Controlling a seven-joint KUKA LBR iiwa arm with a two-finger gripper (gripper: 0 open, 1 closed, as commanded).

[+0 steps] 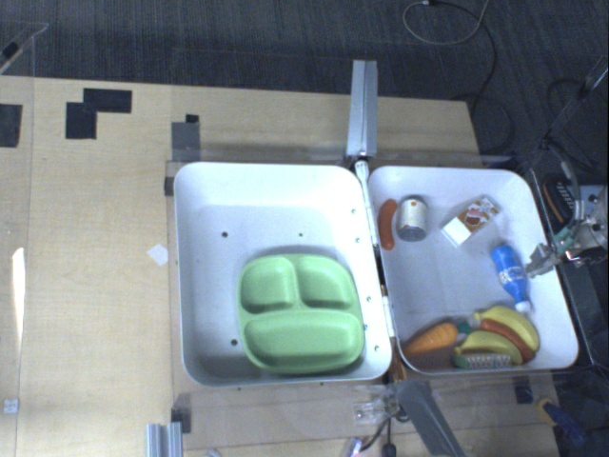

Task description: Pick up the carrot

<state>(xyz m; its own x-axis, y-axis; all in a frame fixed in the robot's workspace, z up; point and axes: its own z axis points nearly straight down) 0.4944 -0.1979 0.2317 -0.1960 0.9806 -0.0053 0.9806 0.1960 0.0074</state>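
Your carrot [430, 338] sits in the right bin's [550, 255] near corner, touching the bananas [502, 331]. Looks like light, stiff, slick plastic, so grab the thick middle. Farther back, the gripper [561, 246] hangs at the rim; can't tell its jaws.

The carrot [434, 338] lies in the lower left corner of the right bin [533, 198], hemmed by the bin's near wall below and the divider wall on its left. The bananas [500, 335] sit just beside its right end, possibly touching. Above it, the middle of the bin floor is open. The blue bottle [509, 270], can [412, 219], sausage [386, 225] and small carton [473, 219] stand well apart, higher in the frame.
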